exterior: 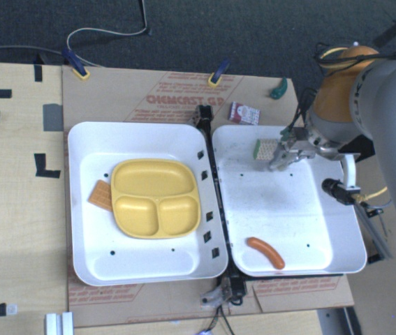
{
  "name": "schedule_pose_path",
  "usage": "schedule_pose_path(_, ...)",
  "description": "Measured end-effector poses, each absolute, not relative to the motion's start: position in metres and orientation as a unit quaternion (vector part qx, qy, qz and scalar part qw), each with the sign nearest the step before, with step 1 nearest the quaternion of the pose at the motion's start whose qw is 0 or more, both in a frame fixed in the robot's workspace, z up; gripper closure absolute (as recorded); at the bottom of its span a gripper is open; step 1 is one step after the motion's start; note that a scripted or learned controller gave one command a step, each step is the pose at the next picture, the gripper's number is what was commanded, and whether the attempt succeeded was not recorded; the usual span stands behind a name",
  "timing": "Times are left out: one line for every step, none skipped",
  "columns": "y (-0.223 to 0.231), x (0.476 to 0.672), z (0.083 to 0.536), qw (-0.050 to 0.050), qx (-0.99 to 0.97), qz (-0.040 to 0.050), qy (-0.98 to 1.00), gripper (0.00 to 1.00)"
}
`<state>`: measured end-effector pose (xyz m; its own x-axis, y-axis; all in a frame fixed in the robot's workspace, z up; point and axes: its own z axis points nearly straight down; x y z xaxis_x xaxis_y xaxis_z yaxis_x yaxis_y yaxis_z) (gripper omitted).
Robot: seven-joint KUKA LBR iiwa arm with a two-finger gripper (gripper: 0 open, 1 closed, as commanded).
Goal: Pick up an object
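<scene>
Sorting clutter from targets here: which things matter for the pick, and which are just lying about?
In play:
gripper
green sponge
hot dog
yellow divided plate
cracker

Lying about:
small packet
blue-yellow clamps
teal piece

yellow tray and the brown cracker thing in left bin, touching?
Touching. The camera view shows the yellow tray overlapping the brown cracker at its left edge, with no white bin floor visible between them.

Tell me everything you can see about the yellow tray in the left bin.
The yellow tray looks like moulded plastic, roughly square with rounded corners, split into one wide compartment at the far side and two smaller ones nearer the camera. It lies flat, open side up, near the middle of the left bin. A tan waffle-patterned piece sits at its left edge, partly tucked beneath.
</scene>
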<state>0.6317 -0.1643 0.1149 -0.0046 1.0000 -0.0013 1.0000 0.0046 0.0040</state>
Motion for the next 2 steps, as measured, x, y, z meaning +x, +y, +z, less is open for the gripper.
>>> schedule_pose_path(-0.164,0.632,0.115,0.002,0.705,0.0009,0.709,0.00)
schedule_pose_path(-0.161,0.575,0.086,0.001,0.707,0.0003,0.707,0.00)
